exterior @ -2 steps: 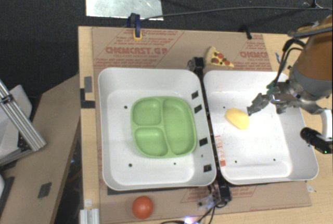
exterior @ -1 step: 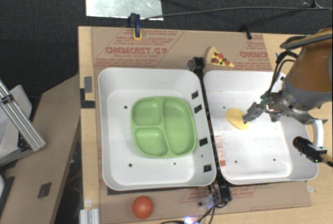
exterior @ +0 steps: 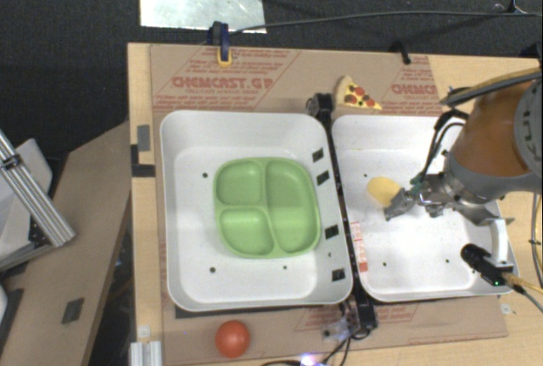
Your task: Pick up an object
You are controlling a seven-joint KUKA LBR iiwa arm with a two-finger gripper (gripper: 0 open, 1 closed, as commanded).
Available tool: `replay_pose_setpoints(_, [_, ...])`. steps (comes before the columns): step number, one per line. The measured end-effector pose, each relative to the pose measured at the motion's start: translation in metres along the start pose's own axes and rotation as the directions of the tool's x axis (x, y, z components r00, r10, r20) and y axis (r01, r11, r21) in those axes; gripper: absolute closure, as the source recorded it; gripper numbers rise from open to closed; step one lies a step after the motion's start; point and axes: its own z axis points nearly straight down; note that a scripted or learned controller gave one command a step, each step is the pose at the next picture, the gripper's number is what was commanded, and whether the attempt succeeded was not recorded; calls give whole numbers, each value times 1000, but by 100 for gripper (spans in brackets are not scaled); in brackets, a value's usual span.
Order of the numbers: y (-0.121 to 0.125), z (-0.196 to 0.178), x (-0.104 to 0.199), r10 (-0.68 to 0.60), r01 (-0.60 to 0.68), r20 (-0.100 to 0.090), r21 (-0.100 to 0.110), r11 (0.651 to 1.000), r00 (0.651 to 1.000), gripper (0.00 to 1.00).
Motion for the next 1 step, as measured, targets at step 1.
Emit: replay_pose_setpoints(1, [0,41,0,0,0,0,-2,1000,1000,0])
